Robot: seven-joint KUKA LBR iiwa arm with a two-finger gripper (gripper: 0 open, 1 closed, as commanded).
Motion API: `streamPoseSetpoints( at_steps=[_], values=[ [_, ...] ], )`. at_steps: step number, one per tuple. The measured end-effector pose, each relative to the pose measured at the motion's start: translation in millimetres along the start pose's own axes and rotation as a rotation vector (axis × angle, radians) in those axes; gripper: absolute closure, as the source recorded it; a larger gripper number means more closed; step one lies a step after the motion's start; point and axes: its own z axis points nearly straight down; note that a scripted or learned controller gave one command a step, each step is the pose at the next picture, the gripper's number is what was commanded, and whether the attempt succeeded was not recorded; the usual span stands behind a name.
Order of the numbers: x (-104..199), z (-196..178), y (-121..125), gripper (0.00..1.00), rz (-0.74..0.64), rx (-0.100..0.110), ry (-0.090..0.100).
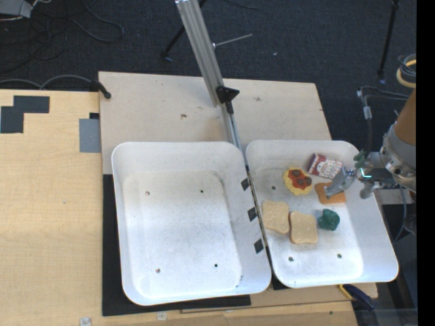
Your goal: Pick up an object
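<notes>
**A:** Starting at the left, what are you seeing for room?

**B:** You are looking at the left bin (175, 231), which is showing bare white floor from rim to rim. Its right rim is pressing against the right bin (378, 248), and black clips (253, 213) are sitting along that seam. An aluminium bar (202, 51) is slanting down from the top towards the same seam.

**A:** And past the seam?

**B:** Two bread slices are lying just inside the right bin's left rim. The first slice (275, 216) is sitting close to the clips and the second slice (304, 227) is touching it on the right. Above them a round yellow toy with a red top (298, 180) is lying near the middle. A red and white packet (325, 165) is resting just beside it, closer to the far rim.

**A:** Where is the gripper working?

**B:** The gripper (338, 187) is reaching in over the right rim and hanging right at an orange block (332, 196). Whether it is apart, together or clamped on the block, you cannot tell from here. A green lump (329, 219) is lying just below the block. The grey arm (397, 165) is crowding the right edge. The open floor in this bin is lying along the near rim, below the bread.
</notes>
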Motion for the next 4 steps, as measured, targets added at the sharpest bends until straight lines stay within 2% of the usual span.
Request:
streamPoseSetpoints(
  at_steps=[1,2,3,4],
  values=[
    [-1,-2,1,0.0,0.002,-0.005,-0.001],
    [7,44,-2,0.0,0.001,0.0,0.0],
    [7,108,-6,0.0,0.001,0.002,0.0],
    [7,151,-4,0.0,0.002,-0.008,-0.001]
  ],
)
